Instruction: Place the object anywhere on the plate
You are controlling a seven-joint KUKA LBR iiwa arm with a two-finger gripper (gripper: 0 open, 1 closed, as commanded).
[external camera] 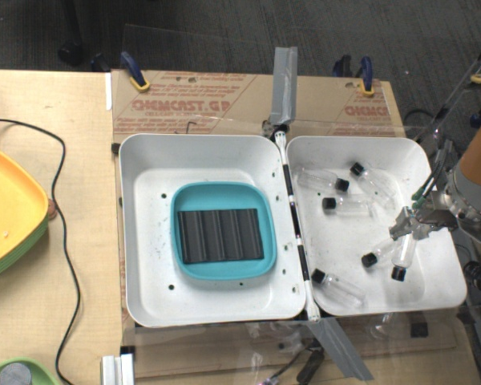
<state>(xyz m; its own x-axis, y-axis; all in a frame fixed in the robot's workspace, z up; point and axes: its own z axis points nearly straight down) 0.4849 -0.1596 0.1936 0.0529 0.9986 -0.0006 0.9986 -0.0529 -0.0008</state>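
Closest to the camera, along the bottom edge, a grey strip of tape [341,359] crosses the front of the counter [80,239] just below two shallow white bins set side by side. In the left bin [140,215] sits a teal plate [222,233] with a dark ridged insert at its centre; nothing rests on the plate. In the right bin [433,287] lie several clear vials with black caps, scattered well apart from one another. One capped vial [402,259] lies near the bin's right side, tilted, cap toward the front. A grey arm reaches in from the right, and its gripper [407,229] is low over that vial, the fingertips at or touching its upper end. Whether the jaws are parted or pressed together cannot be told from this slanted overhead angle, and no vial is clearly seen between them. Judging from this, the pick-up step is in hand and no transfer to the plate has begun. A next move would call for a secure close on the vial, a lift clear of the bin wall, then travel left across the divider to the plate.
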